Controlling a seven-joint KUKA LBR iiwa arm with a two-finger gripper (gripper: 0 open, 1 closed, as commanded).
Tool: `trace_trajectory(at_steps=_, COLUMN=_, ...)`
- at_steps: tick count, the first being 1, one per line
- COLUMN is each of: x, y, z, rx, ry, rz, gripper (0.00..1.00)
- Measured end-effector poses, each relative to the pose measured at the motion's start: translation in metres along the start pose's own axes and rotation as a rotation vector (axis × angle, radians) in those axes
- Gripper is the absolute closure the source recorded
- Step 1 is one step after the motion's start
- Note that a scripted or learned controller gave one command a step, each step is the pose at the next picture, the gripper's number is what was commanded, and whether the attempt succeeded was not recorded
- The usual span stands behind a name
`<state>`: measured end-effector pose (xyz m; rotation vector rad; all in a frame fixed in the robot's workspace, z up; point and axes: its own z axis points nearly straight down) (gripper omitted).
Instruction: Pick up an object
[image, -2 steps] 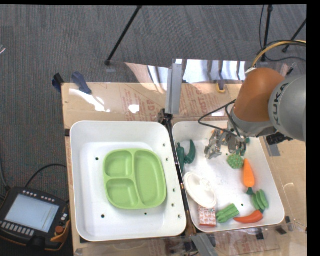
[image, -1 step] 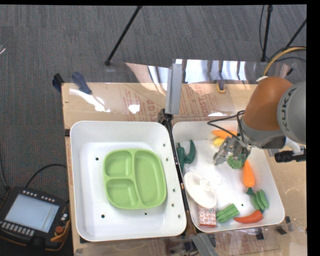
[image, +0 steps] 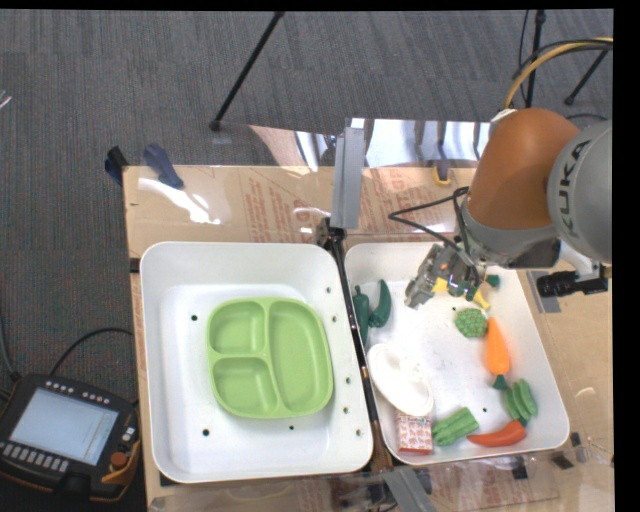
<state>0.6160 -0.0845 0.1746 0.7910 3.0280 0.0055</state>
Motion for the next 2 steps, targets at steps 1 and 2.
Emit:
trace_trajectory(at_steps=1, x=-0.038, y=-0.079, z=0.058, rx=0.004, ry=0.013, rz=-0.283, gripper=1.00)
trace_trajectory(at_steps=2, x=-0.049, y=-0.107, z=0.087, rx=0.005, ry=0.012, rz=-0.030, gripper=1.00)
